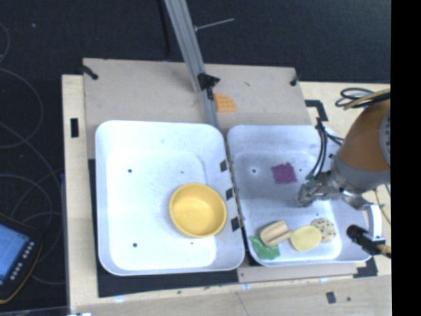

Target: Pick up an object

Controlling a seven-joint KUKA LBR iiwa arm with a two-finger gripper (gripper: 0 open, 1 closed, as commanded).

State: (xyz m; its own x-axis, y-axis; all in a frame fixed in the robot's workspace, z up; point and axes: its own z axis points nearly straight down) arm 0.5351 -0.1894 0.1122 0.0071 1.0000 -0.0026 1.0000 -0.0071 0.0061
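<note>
My gripper (309, 195) hangs low over the right bin (263, 143), near its right wall, just above the toys at the bin's front. Nothing shows between its fingers. A flat purple piece (283, 173) lies to the gripper's left. Along the front of the right bin lie a tan bread-like piece (274, 232), a green bit (263, 247), a yellow round piece (305, 238) and a speckled cookie (323, 228). A yellow bowl (197, 210) stands in the left bin (131, 150), at its front right.
A grey metal pole (187, 45) slants up from the divider between the bins. An orange waffle-like tile (224, 103) lies on the board behind the bins. Cables run at the right edge, by the arm.
</note>
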